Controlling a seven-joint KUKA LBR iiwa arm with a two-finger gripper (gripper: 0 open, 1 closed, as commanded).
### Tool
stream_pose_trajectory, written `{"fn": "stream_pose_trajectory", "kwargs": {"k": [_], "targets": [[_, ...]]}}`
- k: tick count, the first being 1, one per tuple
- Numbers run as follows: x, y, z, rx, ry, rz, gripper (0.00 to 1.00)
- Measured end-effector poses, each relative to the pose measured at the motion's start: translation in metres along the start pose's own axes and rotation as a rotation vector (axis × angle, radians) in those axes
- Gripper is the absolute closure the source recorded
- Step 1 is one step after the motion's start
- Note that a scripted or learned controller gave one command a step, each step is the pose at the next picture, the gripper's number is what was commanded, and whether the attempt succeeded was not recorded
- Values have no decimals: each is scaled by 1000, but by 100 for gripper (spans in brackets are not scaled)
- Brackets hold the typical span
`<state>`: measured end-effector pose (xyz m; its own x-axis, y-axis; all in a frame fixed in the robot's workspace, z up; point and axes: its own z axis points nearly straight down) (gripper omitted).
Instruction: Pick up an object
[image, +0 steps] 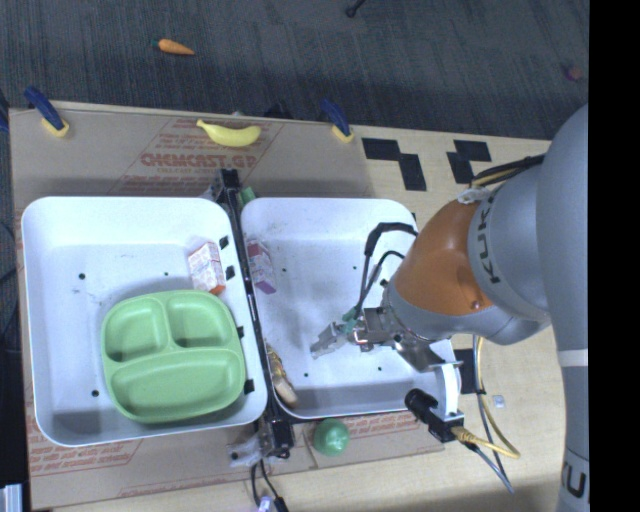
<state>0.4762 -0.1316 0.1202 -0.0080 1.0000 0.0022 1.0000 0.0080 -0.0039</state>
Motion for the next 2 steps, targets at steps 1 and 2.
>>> {"fn": "stream_pose_trajectory", "kwargs": {"k": [1, 2], "targets": [[-63, 46, 28, -2, -2, 5, 0], [-54, 172, -44, -8, -4, 2, 0]]}}
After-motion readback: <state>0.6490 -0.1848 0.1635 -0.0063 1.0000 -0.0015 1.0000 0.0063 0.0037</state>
